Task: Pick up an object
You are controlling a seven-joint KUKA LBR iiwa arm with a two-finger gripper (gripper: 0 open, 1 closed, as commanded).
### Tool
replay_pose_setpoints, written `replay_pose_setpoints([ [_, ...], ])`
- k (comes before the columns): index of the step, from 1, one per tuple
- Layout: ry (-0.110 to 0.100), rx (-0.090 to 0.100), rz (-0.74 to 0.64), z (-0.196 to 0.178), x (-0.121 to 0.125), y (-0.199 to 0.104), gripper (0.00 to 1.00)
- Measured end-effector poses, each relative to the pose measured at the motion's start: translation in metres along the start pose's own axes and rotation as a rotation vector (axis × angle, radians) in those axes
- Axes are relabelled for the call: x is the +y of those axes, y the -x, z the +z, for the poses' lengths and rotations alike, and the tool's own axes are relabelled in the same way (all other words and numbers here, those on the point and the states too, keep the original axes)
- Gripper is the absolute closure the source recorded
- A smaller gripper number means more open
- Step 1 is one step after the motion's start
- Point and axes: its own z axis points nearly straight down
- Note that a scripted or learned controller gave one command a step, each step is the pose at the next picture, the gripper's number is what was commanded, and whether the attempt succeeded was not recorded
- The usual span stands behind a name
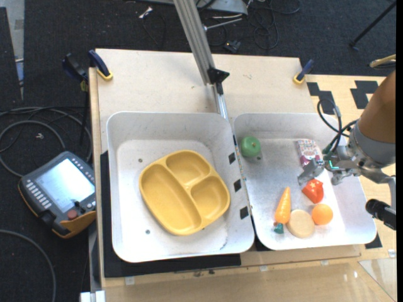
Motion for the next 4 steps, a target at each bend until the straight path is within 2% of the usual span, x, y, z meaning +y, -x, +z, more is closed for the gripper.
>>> replay_pose_setpoints([
  [1,-0.005,0.001,0.000,0.056,0.008,-0.006,0.00],
  [2,0.016,-0.013,0.004,0.093,0.012,-0.001,0.00],
  [3,0.022,-0.012,0.003,0.080,0.014,-0.001,1.00],
  [4,0.005,-0.002,-0.001,0.033,0.020,0.006,1.00],
])
